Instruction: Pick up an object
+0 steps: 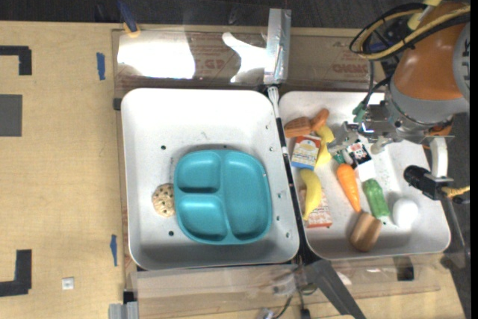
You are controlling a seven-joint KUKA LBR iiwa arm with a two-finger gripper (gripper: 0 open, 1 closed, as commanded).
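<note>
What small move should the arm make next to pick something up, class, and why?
Probably lower straight down. The gripper hovers over the right bin, just above the carrot and the green item, with nothing visibly between its fingers, so a short descent toward the carrot seems sensible.

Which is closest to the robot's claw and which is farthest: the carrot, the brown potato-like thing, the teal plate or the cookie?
Measured from the gripper in the camera view:
1. Carrot, just below it in the right bin.
2. Brown potato-like thing, at that bin's lower edge.
3. Teal plate, in the middle of the left bin.
4. Cookie, beside the plate's left edge.
</note>
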